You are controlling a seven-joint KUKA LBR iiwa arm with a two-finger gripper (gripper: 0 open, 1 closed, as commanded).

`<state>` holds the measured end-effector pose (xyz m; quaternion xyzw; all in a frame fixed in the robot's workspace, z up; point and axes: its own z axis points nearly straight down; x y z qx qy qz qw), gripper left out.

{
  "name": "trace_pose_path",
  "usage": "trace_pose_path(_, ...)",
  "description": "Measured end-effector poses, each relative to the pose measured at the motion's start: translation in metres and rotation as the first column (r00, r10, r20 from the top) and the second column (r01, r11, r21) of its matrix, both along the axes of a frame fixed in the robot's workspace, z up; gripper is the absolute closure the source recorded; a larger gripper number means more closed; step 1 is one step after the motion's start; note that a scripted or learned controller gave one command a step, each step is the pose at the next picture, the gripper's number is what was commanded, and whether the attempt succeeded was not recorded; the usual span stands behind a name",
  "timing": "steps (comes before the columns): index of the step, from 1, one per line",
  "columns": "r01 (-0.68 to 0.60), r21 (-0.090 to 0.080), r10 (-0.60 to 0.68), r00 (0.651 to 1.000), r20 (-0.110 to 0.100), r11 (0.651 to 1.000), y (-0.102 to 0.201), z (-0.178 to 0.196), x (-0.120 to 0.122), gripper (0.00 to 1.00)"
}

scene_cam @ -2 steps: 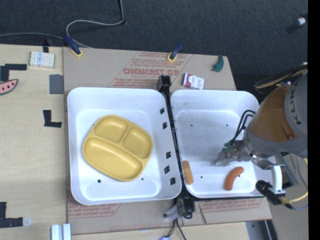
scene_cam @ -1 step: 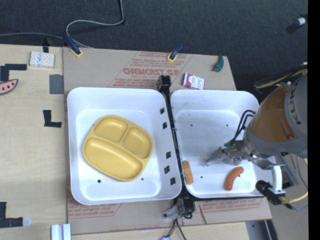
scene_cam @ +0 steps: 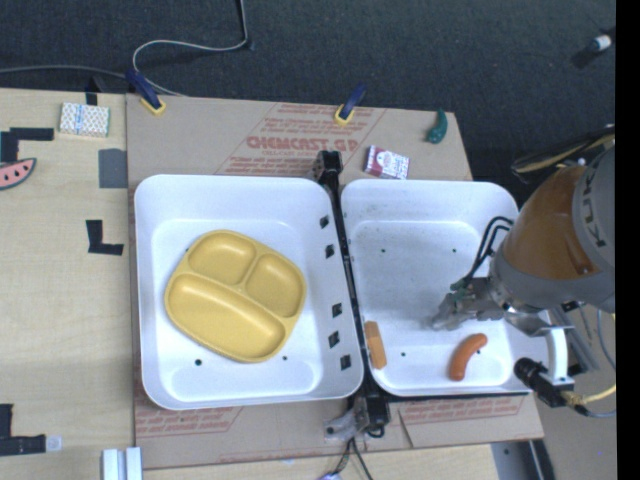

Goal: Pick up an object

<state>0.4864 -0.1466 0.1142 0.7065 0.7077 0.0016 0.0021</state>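
Note:
An orange-red sausage (scene_cam: 466, 356) lies near the front right of the right bin (scene_cam: 420, 208). A smaller hot dog in a bun (scene_cam: 375, 345) rests against that bin's left wall at the front. My gripper (scene_cam: 447, 313) hangs low over the right bin's floor, just above and left of the sausage, with nothing visible between its fingers. The arm's orange band and grey wrist cover the bin's right edge. A yellow divided tray (scene_cam: 235, 294) fills the middle of the left bin (scene_cam: 160, 228).
The two bins share a black-clipped divider (scene_cam: 340, 278). A small red-and-white packet (scene_cam: 385, 162) lies on the cardboard behind the right bin. Clamps and a cable sit at the bench's back edge.

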Motion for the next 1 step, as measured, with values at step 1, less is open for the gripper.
trace_pose_path(1,0.000,0.000,0.000,1.000,0.000,1.000,0.0000,-0.0001,-0.0001,0.00)
